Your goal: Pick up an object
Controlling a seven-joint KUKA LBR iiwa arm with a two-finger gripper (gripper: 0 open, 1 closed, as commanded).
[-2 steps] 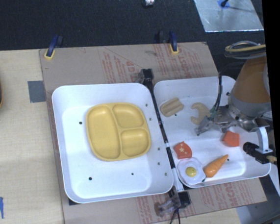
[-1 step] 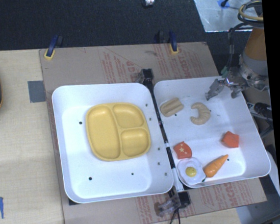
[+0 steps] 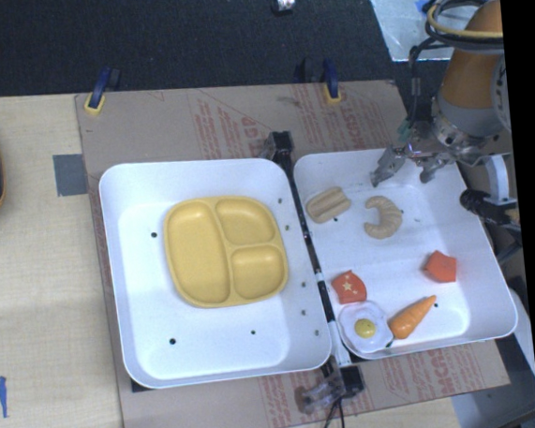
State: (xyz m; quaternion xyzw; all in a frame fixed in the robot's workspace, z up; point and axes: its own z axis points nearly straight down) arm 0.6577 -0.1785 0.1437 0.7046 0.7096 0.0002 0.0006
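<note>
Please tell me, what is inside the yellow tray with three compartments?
Nothing can be seen in the yellow tray: all three compartments show bare yellow plastic. It lies in the left bin. The bin floor under the tray is covered, so it cannot be seen.

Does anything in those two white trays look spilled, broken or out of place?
Nothing stands out. The yellow divided plastic plate sits flat in the left white bin. The toy foods lie apart in the right white bin; only the toy fried egg rests against its near corner.
</note>
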